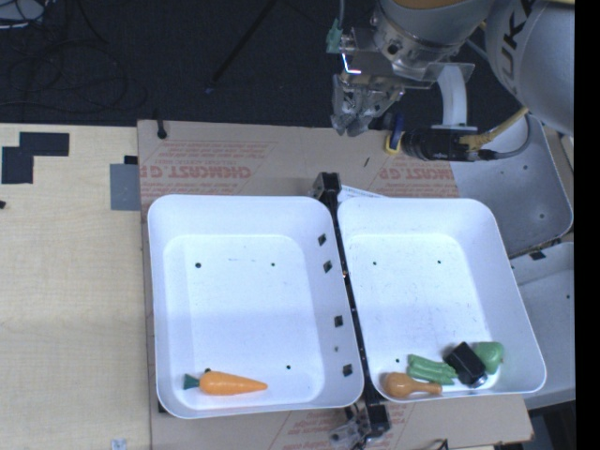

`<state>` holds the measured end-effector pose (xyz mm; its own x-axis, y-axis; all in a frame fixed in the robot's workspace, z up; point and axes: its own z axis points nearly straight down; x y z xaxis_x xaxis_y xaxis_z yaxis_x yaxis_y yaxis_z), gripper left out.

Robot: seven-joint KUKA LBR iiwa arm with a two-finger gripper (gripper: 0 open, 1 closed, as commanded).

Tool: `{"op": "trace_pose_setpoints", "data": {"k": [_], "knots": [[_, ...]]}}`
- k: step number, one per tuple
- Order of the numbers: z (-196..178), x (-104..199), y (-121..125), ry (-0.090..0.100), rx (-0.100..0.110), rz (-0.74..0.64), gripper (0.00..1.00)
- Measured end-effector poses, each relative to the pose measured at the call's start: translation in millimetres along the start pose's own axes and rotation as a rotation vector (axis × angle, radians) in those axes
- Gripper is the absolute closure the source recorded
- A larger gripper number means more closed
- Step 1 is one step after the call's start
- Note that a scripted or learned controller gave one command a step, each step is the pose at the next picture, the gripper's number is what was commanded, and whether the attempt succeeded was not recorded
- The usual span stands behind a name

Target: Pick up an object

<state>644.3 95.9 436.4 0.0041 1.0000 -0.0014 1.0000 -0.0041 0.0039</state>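
Claw (354,120) fingers indistinct vs dark bkgd

Carrot (231,382) in left bin (178,223) near its front edge, pear (409,385), beans (430,369) — right bin's (487,223) front corner

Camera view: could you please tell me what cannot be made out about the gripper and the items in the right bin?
- Gripper: small and dark against the black backdrop, so its finger state is unreadable.
- Green item: partly covered by the black object; kind unclear.
- Green bean pod: overlaps the tan pear-like toy, hiding part of it.
- Arm: cut off by the top edge.
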Motion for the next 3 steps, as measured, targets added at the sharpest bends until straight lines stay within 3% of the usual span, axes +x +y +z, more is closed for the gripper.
{"op": "trace_pose_setpoints", "data": {"k": [1, 2, 3], "knots": [[56, -53, -58, -0.001, 0.014, 0.001, 1.0], [1, 15, 2, 0.002, -0.001, -0.009, 1.0], [57, -30, -59, -0.001, 0.016, -0.001, 1.0]]}}
